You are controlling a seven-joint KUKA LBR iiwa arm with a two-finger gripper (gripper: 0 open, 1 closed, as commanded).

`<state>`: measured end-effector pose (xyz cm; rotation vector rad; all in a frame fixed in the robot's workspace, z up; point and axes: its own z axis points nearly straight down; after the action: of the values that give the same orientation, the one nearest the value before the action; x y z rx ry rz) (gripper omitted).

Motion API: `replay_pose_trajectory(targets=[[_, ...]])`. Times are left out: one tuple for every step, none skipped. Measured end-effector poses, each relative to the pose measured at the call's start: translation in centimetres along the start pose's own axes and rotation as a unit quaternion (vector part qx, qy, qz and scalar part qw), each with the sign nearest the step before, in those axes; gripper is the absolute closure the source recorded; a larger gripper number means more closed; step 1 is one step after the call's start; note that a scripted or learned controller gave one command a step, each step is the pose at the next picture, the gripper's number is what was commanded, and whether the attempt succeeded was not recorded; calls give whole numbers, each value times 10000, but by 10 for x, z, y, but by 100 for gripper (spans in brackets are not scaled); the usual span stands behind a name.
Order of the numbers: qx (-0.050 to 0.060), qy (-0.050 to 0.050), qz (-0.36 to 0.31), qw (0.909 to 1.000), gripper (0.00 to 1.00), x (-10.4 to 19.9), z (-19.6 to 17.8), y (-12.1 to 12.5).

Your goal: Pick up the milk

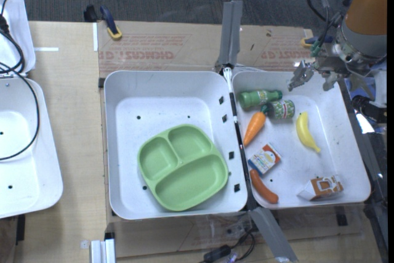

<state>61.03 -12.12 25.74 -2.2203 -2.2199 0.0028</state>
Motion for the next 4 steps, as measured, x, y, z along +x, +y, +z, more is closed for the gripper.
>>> replay_pose_trajectory(targets=[[2,0,-150,9999,0,-45,151,-46],[1,4,-67,10000,0,-70,167,-124],[-3,55,-623,9980,0,-93,167,-130],[-3,56,-626,9980,0,-93,167,-130]])
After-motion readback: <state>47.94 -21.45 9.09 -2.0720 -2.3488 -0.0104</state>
